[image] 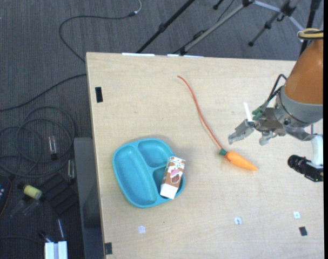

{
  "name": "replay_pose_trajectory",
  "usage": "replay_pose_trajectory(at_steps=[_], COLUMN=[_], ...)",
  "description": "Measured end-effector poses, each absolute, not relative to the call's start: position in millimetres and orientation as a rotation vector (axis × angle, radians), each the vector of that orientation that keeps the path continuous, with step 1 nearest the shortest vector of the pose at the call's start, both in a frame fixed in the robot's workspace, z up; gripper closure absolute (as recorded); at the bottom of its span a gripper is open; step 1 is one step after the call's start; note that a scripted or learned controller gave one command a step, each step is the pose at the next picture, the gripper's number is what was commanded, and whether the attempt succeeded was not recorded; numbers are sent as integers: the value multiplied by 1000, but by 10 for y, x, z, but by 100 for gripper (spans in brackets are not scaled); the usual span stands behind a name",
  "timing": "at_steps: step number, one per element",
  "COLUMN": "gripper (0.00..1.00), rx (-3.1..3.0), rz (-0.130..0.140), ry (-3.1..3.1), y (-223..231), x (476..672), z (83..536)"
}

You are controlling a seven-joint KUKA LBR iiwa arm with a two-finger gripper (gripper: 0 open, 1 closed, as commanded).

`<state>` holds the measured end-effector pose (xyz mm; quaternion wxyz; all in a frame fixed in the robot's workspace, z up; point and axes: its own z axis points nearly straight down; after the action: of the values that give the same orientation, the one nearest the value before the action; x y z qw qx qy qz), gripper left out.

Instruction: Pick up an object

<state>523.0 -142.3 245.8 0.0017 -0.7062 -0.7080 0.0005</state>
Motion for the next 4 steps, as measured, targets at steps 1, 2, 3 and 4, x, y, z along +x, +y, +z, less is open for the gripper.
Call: replay_pose_trajectory(at_steps=[1, 2, 3, 4], gripper=[0, 0, 0, 0], rx=[-2564, -2789, -3057, -3126], rz=[4, 4, 8, 8], ry=[-1817, -1452, -722, -318], y=[-1576, -1812, -1995, -2224], x=[5109, 4854, 4838, 4840], z=[3181, 3768, 3183, 3243])
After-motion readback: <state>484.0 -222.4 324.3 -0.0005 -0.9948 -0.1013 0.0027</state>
